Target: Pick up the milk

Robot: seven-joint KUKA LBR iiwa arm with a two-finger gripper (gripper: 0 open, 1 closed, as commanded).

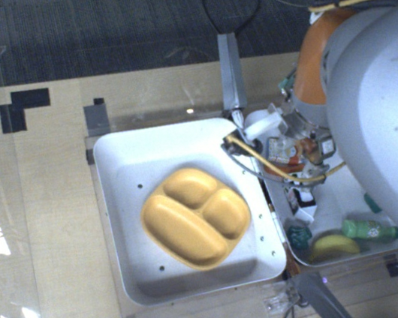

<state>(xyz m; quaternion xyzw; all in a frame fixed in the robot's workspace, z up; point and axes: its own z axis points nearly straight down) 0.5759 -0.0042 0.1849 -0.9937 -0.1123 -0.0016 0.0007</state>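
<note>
Over the right bin, seen from where I stand, the grey arm with its orange band covers most of the compartment, its gripper low among the contents and wrapped in yellow cable. I cannot tell how the jaws stand; wrist hardware hides them. A small printed carton-like object, probably the milk, sits right at the gripper near the bin's upper left corner, but whether anything grips it cannot be made out.

Risks, as judged: the milk lies close to the divider wall between the bins, so a finger could land on the rim or push the carton against it and tip it rather than close around it. Neighbouring items are crowded, so a wrong object could be caught or nudged. The loose cable might snag.

Count: two white bins; in the left bin, one yellow three-lobed tray-like object. In the right bin: one banana, one green bottle, one dark teal rounded item, one presumed milk. Other things may lie hidden under the arm.
</note>
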